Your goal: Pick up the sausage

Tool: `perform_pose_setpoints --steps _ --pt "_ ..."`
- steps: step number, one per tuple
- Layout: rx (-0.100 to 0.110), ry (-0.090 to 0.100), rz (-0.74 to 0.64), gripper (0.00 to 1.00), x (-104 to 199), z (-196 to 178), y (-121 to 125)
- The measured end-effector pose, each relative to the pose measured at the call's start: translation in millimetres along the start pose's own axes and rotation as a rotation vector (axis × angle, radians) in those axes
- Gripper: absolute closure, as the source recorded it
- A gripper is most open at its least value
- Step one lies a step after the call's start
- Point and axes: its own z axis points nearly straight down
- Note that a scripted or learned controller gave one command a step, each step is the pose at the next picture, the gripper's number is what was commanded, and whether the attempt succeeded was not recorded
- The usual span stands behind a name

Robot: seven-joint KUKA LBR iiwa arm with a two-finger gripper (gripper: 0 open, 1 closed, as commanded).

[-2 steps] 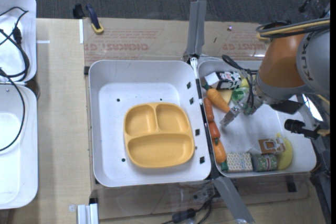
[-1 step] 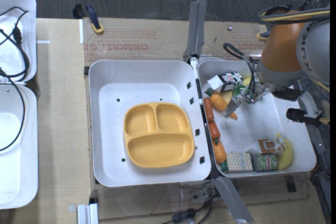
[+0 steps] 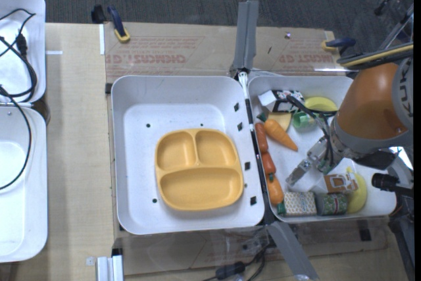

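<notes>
- Far left: white tub (image 3: 20, 141) at the frame edge, black cables (image 3: 16, 56) draped across it.
- table (image 3: 75, 141): light wood, with brown cardboard (image 3: 184, 49) along the back edge. A blue-and-yellow clamp (image 3: 117, 24) sits on the cardboard's left corner, another blue clamp (image 3: 337, 44) at the right.
- left bin (image 3: 131, 141): white, shallow. It holds a yellow three-section plate (image 3: 198, 169), flat, roughly centred; nothing on the plate.
- Grey divider post (image 3: 246, 36) rises at the back between the two bins.
- right bin (image 3: 375, 207): cluttered.
- sausage (image 3: 264, 149): reddish-brown link string lying lengthwise along the right bin's left wall, running from near the carrot down toward the front. Flat on the bin floor, well apart from the tool.
- carrot (image 3: 280, 133): orange, diagonal, just right of the sausage's upper end.
- Back of the bin: small black-and-white items, too small to identify; a green piece (image 3: 302, 119) and a yellow round piece (image 3: 320, 103) beside them.
- Front edge: speckled sponge-like block (image 3: 300, 203), green-labelled box (image 3: 333, 203), small carton (image 3: 339, 182), banana (image 3: 358, 195) in the right corner.
- tool (image 3: 304, 172): over mid right bin, angled down-left, fingers slightly spread, nothing between them. Tips near the bin floor, just above the sponge block.
- Arm: orange band (image 3: 368, 105) over the bin's right half, covering that part.
</notes>
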Motion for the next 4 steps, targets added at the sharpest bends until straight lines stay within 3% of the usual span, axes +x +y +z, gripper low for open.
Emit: perform_pose_setpoints --steps 1,2,3,4 --pt "-0.001 -0.001 0.005 1.0 -1 -9 0" --pt "-0.002 -0.001 -0.284 1.0 -29 1 -36" --pt "-0.002 -0.004 0.197 1.0 -105 1 -42" --pt "-0.003 -0.006 -0.366 1.0 -15 0 -59"
